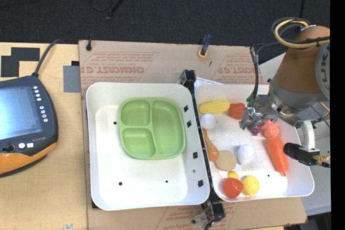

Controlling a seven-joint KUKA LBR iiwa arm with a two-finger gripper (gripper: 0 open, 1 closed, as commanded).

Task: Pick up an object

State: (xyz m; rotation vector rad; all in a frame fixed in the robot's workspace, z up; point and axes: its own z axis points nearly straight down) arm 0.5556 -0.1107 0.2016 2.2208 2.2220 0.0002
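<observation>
My gripper [252, 119] hangs low over the right bin [302, 186], near its upper right part. Just to its right lies a pink toy [270, 129], touching or nearly touching the gripper. A red piece [236, 111] and a yellow corn-like piece [214, 106] lie to the gripper's left. An orange carrot [276, 154] lies below the pink toy. Further down sit a white ball [245, 154], a tan lump [225, 160], a red tomato [233, 187] and a yellow lemon [250, 185]. Nothing is visibly held.
The left bin [102, 169] holds a green divided plate [151, 128]. A white egg [208, 121] and an orange stick [210, 145] lie by the divider between the bins. A teach pendant [24, 121] rests at the far left.
</observation>
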